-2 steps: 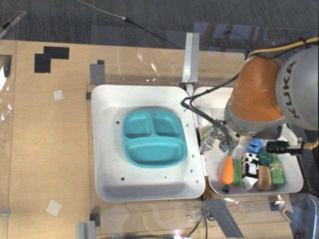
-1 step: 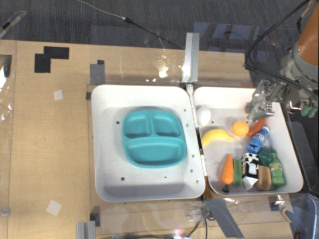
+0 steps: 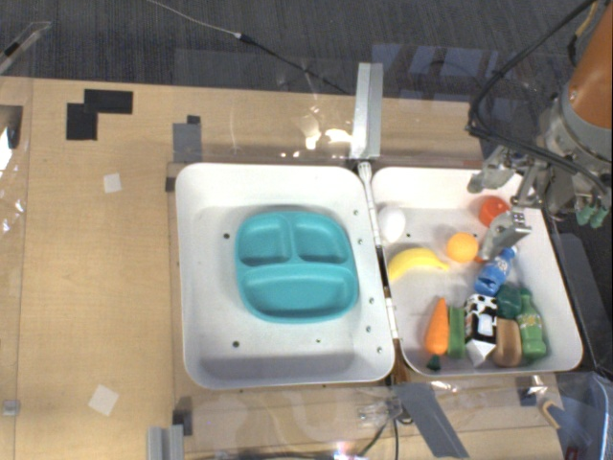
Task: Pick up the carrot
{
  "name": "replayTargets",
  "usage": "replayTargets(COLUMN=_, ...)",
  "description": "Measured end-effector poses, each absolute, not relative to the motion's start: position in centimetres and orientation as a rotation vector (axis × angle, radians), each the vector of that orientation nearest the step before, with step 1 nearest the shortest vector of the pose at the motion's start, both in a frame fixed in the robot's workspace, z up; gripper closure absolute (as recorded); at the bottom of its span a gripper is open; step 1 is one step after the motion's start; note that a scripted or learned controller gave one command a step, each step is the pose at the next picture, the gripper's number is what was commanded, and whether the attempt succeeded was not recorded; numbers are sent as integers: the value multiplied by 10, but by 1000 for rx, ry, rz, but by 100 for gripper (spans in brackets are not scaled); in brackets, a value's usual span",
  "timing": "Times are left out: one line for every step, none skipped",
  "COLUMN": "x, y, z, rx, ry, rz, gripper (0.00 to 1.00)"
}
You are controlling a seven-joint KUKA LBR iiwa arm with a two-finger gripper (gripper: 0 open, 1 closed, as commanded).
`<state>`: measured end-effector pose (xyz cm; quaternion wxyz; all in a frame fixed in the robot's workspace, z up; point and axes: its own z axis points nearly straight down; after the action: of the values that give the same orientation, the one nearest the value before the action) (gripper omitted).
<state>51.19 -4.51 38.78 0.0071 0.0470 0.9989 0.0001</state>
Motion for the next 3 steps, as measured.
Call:
replayTargets(x=548, y=-52, z=231, rx=258, ry=3136, rz=1, gripper=0)
replayTargets(x=568, y=-101, z=137, rx=381, ry=3120, rz=0, gripper=0)
replayTargets(x=562, y=-88, z=90, rx=531, ry=3081, rz=2, gripper=0)
